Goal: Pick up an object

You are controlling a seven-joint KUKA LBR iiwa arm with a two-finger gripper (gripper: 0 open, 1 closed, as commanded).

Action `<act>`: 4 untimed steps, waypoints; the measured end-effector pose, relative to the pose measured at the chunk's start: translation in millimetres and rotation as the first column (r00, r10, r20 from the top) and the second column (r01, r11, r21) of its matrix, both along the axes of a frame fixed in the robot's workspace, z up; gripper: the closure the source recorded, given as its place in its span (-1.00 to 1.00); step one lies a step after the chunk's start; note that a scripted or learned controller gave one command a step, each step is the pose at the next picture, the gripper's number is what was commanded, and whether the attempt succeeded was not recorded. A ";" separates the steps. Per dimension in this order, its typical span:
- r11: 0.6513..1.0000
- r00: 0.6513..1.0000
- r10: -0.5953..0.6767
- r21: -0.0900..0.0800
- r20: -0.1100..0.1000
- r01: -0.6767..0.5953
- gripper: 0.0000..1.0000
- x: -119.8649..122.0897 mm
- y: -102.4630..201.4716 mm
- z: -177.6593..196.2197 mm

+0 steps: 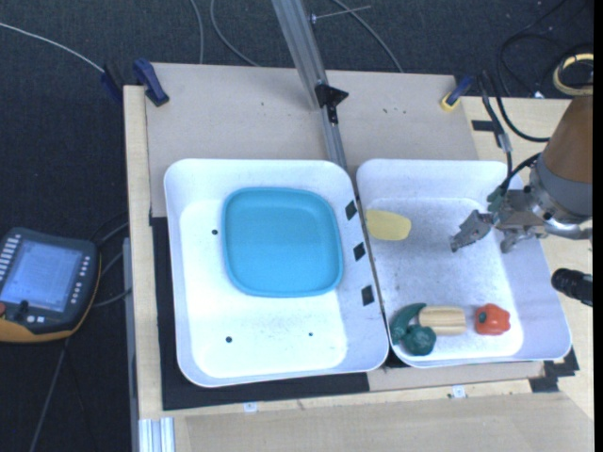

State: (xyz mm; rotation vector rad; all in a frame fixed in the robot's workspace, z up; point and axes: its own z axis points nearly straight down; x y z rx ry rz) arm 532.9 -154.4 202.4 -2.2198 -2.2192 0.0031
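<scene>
The hand (490,232) hangs over the right bin (528,182), fingers spread apart, nothing between them. Off to its left lies a yellow piece (388,224). Below it, along the bin's near edge, a red pepper (491,319), a tan block (443,320) and a green piece (413,331). Farther left, a blue plate (283,241) in the left bin (188,252).

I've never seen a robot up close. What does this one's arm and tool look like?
The arm is a rounded grey cylinder with an orange-brown band above the wrist. Black cables run beside it. Its tool is small, grey metal, ending in two thin fingers.
</scene>
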 end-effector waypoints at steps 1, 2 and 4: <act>1.000 1.000 0.000 0.000 -0.001 0.000 -1.00 -2.8 -9.5 -48.8; 1.000 1.000 0.000 0.001 -0.001 0.000 -1.00 -3.8 -9.2 -101.1; 1.000 1.000 0.001 -0.001 0.007 -0.001 1.00 -7.7 -1.9 -38.7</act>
